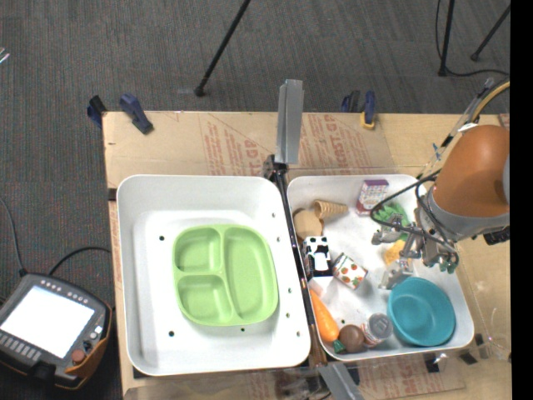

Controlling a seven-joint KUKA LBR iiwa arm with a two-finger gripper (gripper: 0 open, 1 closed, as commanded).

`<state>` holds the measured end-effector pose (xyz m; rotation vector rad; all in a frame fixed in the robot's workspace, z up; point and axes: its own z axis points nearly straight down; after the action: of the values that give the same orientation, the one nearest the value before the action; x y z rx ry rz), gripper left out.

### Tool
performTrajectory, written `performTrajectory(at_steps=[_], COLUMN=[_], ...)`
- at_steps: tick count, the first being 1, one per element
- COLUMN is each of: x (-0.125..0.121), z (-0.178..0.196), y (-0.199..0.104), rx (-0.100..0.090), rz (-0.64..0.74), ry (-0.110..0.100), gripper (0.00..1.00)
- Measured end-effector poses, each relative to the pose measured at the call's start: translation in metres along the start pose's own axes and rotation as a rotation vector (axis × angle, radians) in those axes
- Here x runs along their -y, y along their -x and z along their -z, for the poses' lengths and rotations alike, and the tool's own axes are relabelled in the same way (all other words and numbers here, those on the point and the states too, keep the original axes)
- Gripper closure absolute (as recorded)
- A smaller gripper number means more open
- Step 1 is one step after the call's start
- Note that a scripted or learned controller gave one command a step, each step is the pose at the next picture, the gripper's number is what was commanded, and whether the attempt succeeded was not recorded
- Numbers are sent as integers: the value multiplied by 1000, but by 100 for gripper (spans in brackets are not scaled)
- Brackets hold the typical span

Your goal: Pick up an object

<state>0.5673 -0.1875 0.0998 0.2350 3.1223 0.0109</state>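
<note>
My gripper (398, 257) hangs low over the right side of the right bin (354, 182), just above the teal bowl (423, 312). A small yellow object (392, 252) lies right by the gripper; contact is unclear. A green item (390, 217) sits just behind it. Further left lie a white and purple box (372, 195), a cone (330, 209), a beige ball (306, 223), a black and white carton (316, 255), a patterned box (350, 271), a carrot (325, 316), a brown ball (351, 337) and a small can (379, 327).
The left bin (137, 215) holds a green divided plate (225, 274). A grey upright post (290, 123) stands behind the seam between the bins. Clamps sit on the bench's back edge. A teach pendant (50, 327) lies on the floor at the lower left.
</note>
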Motion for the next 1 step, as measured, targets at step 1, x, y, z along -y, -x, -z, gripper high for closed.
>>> performTrajectory(at_steps=[1], x=[5], z=[-13], y=[72], rx=[-9], rz=[-81], ry=[-7], gripper=[0])
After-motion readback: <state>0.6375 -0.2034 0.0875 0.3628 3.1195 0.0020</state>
